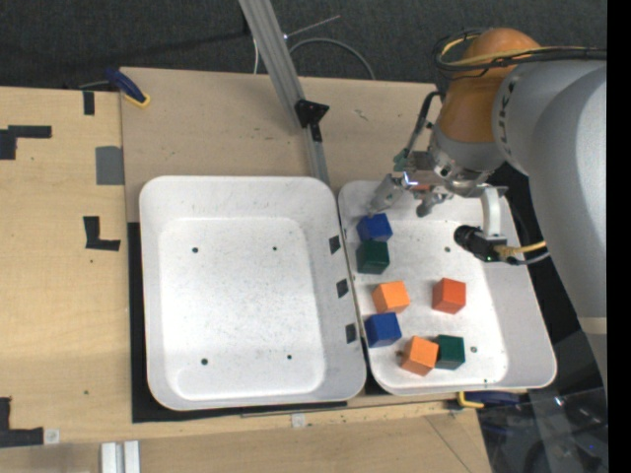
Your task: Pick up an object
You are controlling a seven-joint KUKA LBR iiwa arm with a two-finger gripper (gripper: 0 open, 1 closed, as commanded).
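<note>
- I see the worktop [227, 116] carrying 2 white bins side by side, with tape marks on its left part.
- The left bin [242, 289] is the bigger 1 in my view; I see only small dark dots on its floor.
- The right bin [513, 313] holds 7 cubes, all lying loose on its floor.
- The arm [523, 97] comes in from the right, its orange band sitting above the wrist, over the far end of the right bin.
- The hand [406, 197] hangs over the far left corner of the right bin, its 2 fingers spread apart with nothing between them.
- A blue cube [375, 228] lies just below the hand, touching a green cube [373, 256] nearer me.
- An orange cube [391, 295] sits mid-bin, with a second blue cube [384, 329] just beside it toward me.
- A red-orange cube [449, 295] stands apart on the right side.
- At the near end, another orange cube [421, 354] touches a second green cube [450, 351].
</note>
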